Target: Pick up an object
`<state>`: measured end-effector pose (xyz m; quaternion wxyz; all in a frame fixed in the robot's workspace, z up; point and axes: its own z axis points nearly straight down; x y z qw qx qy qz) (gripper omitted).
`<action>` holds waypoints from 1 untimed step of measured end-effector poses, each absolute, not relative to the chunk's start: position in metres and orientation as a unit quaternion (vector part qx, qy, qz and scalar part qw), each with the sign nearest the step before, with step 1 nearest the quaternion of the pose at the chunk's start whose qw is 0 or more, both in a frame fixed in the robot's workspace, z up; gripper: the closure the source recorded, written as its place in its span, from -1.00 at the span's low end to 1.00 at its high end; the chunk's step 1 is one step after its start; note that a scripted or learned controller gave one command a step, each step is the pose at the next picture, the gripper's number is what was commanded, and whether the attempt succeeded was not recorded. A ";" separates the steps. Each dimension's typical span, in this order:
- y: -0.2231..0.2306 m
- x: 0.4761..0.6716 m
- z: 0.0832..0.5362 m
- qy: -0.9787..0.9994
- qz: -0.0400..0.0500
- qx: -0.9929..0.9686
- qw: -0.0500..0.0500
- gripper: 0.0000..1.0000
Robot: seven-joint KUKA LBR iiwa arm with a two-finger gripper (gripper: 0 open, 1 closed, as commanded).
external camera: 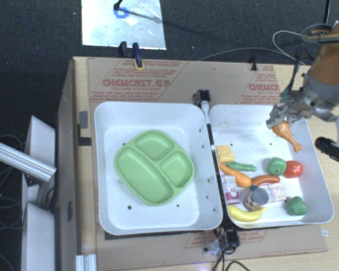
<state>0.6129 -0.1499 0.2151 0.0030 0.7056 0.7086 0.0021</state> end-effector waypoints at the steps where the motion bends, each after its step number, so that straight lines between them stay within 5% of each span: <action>1: -0.105 0.583 0.251 0.709 0.001 0.706 0.001 1.00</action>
